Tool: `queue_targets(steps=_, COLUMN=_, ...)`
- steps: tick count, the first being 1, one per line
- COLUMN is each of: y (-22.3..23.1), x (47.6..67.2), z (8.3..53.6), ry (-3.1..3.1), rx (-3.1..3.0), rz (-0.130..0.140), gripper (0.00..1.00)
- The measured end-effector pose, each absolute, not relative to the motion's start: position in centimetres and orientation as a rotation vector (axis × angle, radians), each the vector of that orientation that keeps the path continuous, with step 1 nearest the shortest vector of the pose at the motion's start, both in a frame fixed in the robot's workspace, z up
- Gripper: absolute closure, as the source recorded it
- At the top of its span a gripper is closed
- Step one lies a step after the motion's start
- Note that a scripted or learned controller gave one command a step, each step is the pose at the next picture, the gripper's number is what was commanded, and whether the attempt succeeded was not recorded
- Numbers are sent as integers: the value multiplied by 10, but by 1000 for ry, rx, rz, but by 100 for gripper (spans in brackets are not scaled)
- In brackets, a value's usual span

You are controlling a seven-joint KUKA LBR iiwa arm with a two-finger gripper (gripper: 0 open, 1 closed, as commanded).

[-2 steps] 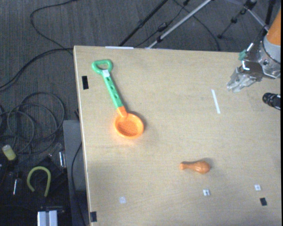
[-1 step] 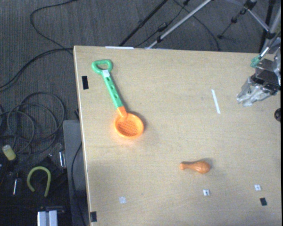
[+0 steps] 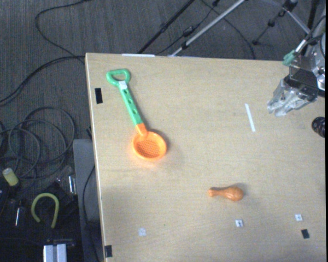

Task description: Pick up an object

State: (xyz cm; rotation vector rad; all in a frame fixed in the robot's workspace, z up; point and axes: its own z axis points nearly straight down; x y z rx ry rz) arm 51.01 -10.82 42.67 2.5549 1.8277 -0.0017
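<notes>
Off the left edge of the tabletop (image 3: 208, 91), on dark carpet: loops of black cable (image 3: 33, 141), and lower down a yellow-green U-shaped piece (image 3: 45, 207). Beyond the tabletop's far edge, slanting grey stand legs (image 3: 229, 7).

On the tabletop's left edge, a short black mark (image 3: 98, 95); any writing too small to read.

In the tabletop's left half, lying flat: a toy scoop (image 3: 135, 116), with a green handle whose looped end points toward the far left corner and a round orange sieve head toward the middle. Not touched by anything.

Near the tabletop's front edge, left of centre, a small white tag (image 3: 142, 232); print not readable.

In the tabletop's front half, right of centre, a small orange gourd-shaped toy (image 3: 228, 192) on its side, narrow end toward the left. Well apart from the scoop.

Just in front of it, another white tag (image 3: 239, 222), also unreadable.

Toward the tabletop's far right, a thin white stick (image 3: 250, 117), lying slightly slanted.

Over the tabletop's far right corner, the gripper (image 3: 281, 107), pale and pointing down and to the left, carried on a dark wrist block (image 3: 303, 83) reaching in from the right. Near the stick but apart from it, well apart from both toys. Clenched or released: cannot tell.
</notes>
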Motion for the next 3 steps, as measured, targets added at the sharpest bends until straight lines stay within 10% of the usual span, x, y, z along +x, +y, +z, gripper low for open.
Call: queue_targets(steps=3, y=-58, x=530, z=451, ry=1893, rx=2508, rz=-11, gripper=100)
